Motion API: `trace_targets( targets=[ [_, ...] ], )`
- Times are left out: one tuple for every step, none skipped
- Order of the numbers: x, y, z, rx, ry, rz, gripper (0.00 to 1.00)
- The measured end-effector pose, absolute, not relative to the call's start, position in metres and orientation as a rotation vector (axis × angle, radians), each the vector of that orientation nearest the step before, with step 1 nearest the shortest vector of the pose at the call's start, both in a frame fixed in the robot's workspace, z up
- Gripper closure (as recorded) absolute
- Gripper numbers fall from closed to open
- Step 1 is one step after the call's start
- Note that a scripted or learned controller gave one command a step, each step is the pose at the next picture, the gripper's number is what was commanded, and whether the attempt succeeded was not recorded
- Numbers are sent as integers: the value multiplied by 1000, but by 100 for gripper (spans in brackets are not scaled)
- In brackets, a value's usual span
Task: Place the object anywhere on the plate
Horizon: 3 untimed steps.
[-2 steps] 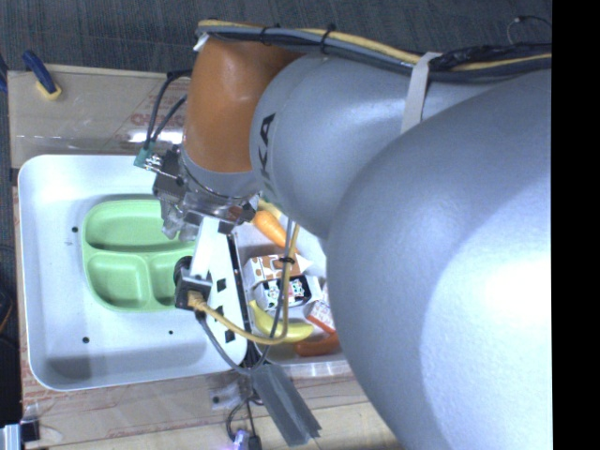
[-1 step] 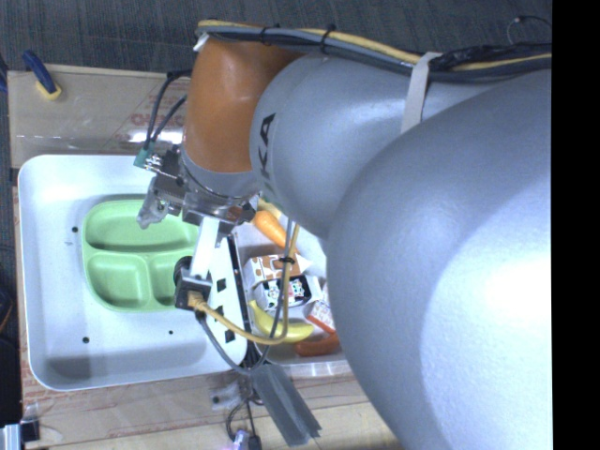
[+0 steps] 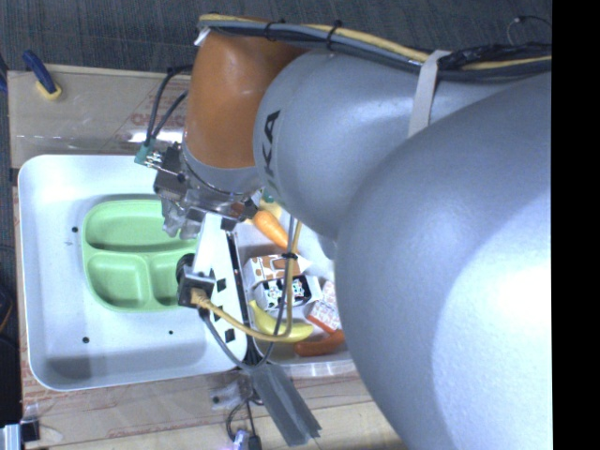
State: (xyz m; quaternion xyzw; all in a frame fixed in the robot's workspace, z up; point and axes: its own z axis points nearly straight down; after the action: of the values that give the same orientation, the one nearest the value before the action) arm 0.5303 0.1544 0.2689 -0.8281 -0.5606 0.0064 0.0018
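Note:
A light green divided plate (image 3: 127,251) lies in the left white bin (image 3: 47,251), with two compartments showing. My gripper (image 3: 183,218) hangs over the plate's right edge, under the orange band of the wrist (image 3: 230,101); its tips are hidden by the wrist hardware. In the right bin, partly hidden under the arm, lie an orange carrot-like piece (image 3: 270,225), a yellow banana (image 3: 281,328), a small printed box (image 3: 277,284) and a red-orange item (image 3: 323,322).
The big grey arm (image 3: 422,232) covers most of the right bin and the right side of the view. A blue and yellow tool (image 3: 39,73) lies on the bench at the far left. Cables run along the divider between the bins.

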Motion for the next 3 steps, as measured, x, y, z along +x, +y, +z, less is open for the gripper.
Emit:
trace_targets(
  targets=[
    [530, 154, 269, -2598, -1759, 20, 0],
    [526, 101, 300, -2547, -1838, 2, 0],
    [526, 101, 300, -2547, -1839, 2, 0]
  ],
)
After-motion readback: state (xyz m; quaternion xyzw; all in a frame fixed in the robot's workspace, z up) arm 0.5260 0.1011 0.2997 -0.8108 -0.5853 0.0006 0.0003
